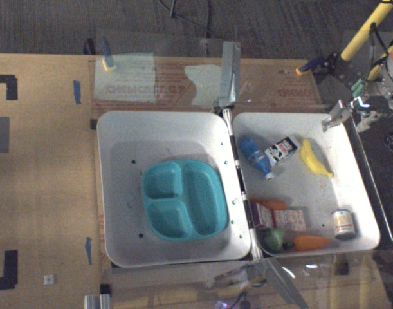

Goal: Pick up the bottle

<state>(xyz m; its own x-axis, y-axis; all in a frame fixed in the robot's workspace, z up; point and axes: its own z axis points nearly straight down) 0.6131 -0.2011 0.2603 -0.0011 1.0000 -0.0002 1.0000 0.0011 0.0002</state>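
Can't tell whether the fingers are spread or pressed together; gripper up at the right bin's far right corner, nothing seen in it. Blue bottle lying on its side near that bin's left wall, touching a small milk carton. Yellow banana just past the carton. Can, carrot along the near edge. Teal divided plate in the left bin. All on the table.
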